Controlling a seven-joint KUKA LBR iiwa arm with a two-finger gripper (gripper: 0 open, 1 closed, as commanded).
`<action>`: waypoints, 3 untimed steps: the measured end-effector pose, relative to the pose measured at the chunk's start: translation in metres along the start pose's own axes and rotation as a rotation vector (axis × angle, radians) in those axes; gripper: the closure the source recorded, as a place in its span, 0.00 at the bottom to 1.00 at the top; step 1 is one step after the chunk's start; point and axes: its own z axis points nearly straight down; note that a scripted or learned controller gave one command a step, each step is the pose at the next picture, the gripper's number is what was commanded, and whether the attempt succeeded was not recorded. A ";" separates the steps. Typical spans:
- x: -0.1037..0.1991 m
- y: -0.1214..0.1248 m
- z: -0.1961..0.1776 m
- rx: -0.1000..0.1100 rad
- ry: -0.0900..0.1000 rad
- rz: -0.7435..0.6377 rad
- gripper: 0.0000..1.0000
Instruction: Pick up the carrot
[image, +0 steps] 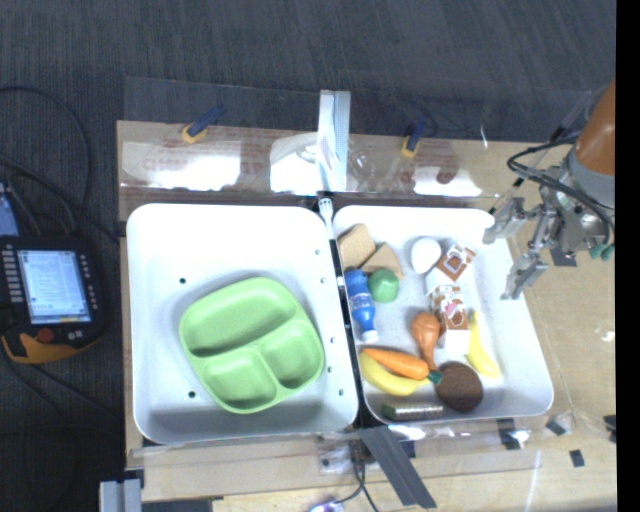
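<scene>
The gripper (520, 262) hung at the right edge of the frame, over the right rim of the right bin (520, 340), its two fingers spread apart with nothing between them. The orange band (600, 140) of the arm showed above it at the upper right.

The carrot (398, 362) lay in the lower middle of the right bin, orange, pointing left, its green top end to the right. It rested across a banana (385, 378) just below it. A brown round fruit (460, 386) touched its right end. A smaller orange piece (427, 333) stood just above it, near a second banana (484, 352) along the bin's right side. A blue bottle (361, 305) lay by the bin's left wall, with a green ball (384, 286) beside it and a bread slice (357, 245) higher up. A white egg (425, 255) and a small red box (455, 263) sat in the upper part of the bin.

The left bin (170, 240) held a green tray (252, 343) with three compartments. A tablet (50, 290) sat at the far left of the frame. The gripper was well apart from the carrot.
</scene>
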 end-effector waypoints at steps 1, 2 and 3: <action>0.046 0.047 0.109 -0.003 -0.001 -0.077 0.00; 0.094 0.101 0.146 0.003 -0.015 0.082 0.00; 0.089 0.123 0.145 0.004 -0.013 0.120 0.00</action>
